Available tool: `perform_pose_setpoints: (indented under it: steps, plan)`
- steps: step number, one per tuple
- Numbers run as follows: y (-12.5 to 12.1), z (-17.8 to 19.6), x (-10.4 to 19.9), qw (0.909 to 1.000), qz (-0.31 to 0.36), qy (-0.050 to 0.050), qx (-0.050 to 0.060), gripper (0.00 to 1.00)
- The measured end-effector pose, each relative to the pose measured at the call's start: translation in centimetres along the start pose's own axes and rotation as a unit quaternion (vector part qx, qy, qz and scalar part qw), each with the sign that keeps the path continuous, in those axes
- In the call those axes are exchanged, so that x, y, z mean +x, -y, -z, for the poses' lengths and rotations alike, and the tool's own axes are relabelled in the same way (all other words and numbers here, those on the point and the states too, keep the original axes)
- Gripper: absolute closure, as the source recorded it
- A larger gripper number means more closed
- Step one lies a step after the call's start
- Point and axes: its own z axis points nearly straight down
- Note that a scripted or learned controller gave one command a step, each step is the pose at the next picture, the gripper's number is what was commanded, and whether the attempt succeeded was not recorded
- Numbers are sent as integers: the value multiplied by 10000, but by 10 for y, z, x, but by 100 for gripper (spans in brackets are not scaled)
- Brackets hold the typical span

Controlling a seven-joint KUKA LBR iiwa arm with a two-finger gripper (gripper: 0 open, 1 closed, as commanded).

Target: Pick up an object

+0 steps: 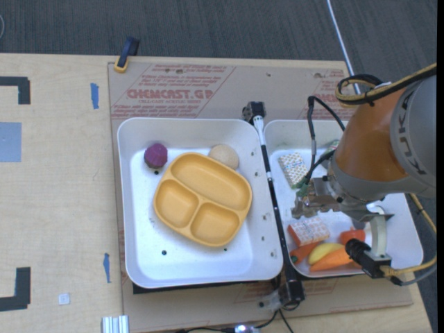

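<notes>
My gripper [310, 201] hangs low over the right bin [409, 217], just above a red-and-white block [308, 229]. Nothing can be made out between its jaws. A yellow banana [324, 252] and an orange carrot [334, 260] lie at that bin's near edge, with a red piece [354, 236] beside them. A white patterned packet [293, 165] rests at the bin's far left. The orange-banded wrist [368, 144] hides the middle of the bin.
The left bin [135, 207] holds a yellow divided plate [202, 198], a purple ball [155, 155] and a beige ball [225, 156]. A black clamp [254, 110] sits on the ridge between the bins. Cables [388, 272] trail at the right.
</notes>
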Motion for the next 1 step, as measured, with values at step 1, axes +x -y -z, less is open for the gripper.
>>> perform_pose_setpoints:
  steps: [1]
  plan:
    - [1,8,-96,10000,-6,13,-5,100]
